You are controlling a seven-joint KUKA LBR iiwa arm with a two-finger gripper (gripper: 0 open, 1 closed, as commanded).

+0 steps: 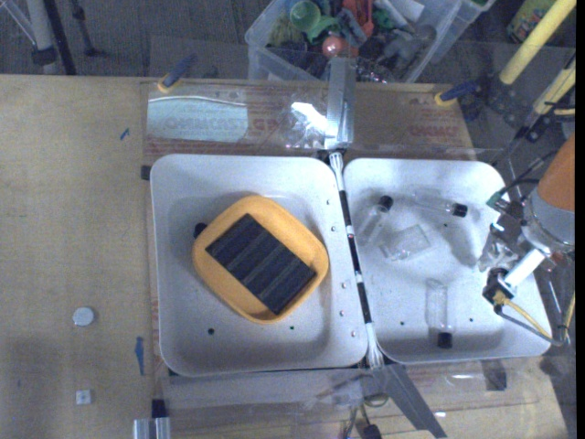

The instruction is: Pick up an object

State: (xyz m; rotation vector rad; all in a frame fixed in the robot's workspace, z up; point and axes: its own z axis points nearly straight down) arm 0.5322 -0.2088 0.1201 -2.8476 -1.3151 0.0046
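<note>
While claw (pixel 494 262) over R bin (pixel 402 332), vials (pixel 438 304) lie inside.

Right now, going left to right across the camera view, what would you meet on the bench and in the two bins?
grey disc on the bench → yellow case with a dark panel → black-capped vial at the left of the right bin → clear vial near its front edge → gripper

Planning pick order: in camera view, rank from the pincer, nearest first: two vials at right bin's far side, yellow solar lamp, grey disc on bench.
1. Right-hand vial, right bin, near the pincer.
2. Left-hand vial, same bin.
3. Yellow solar lamp, left bin.
4. Grey disc, bench, far left.
</note>
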